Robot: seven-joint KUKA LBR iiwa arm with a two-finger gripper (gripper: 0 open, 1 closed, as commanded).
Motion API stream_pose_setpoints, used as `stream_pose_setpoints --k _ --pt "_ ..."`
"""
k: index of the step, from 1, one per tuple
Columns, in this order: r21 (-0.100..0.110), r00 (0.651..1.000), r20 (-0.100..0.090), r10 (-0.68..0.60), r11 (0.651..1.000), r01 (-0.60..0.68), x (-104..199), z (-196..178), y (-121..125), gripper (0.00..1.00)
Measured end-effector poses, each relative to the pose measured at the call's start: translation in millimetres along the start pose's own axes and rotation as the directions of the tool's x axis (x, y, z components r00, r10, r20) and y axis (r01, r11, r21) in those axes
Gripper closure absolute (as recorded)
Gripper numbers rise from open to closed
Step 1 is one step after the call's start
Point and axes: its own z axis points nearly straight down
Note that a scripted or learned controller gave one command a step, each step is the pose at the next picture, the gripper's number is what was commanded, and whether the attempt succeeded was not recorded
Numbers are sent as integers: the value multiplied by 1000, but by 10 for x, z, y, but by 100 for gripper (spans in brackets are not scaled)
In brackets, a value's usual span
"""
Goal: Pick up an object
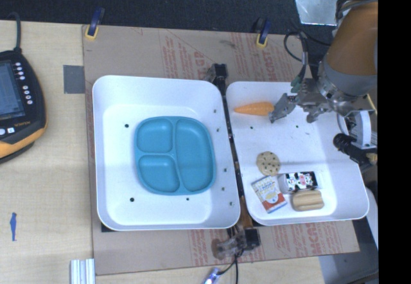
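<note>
In the right bin point(334, 148) lie an orange carrot point(253, 108) at the far left, a round cookie point(268, 162), a small printed packet point(268, 193), a black-and-white carton point(300, 180) and a tan bread-like block point(306, 200). My gripper point(295, 109) hangs over the bin's far part, just right of the carrot's thick end, its two dark fingers spread apart with nothing between them. The left bin point(109, 115) holds a blue divided plate point(174, 154).
A teach pendant point(16, 99) rests on the bench at the far left. Clamps point(95, 22) hold the cardboard sheet under both bins. The arm's orange band point(356, 26) rises at the right edge.
</note>
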Motion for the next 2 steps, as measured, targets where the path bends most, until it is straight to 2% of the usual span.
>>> stream_pose_setpoints --k 1,2 --pt "2 1000 1 0 1000 0 -23 1203 -305 0" --pt "-2 1000 2 -1 1000 1 167 1196 -238 0"
